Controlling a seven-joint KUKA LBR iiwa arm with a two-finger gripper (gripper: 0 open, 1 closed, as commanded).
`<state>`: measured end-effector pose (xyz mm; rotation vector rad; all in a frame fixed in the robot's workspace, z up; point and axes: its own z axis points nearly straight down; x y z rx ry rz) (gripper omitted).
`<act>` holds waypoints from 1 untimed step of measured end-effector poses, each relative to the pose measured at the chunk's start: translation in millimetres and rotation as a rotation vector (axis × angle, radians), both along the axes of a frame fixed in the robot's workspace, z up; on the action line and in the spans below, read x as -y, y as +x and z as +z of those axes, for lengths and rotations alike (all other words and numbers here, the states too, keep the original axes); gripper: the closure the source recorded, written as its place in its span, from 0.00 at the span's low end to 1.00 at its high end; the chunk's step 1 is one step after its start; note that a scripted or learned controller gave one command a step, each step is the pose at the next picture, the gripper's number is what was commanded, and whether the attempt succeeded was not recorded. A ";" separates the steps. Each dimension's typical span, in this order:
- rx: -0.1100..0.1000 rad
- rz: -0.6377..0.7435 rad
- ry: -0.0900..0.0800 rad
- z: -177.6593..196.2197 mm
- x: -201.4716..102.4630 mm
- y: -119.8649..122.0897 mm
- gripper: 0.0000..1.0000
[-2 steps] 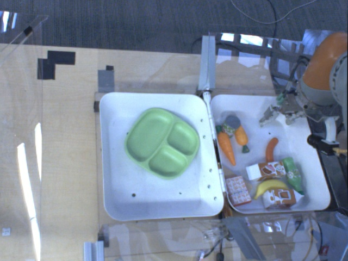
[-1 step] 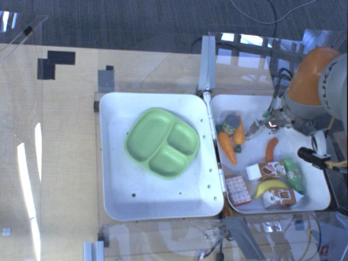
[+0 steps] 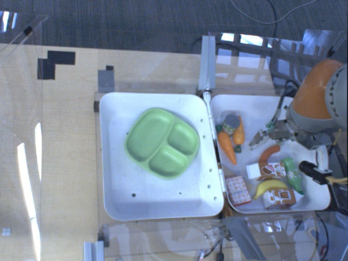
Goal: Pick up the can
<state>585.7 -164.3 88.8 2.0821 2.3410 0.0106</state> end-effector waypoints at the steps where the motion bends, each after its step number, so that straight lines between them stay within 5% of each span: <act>1: 0.004 -0.143 0.001 0.6 -17.0 -33.1 0.00</act>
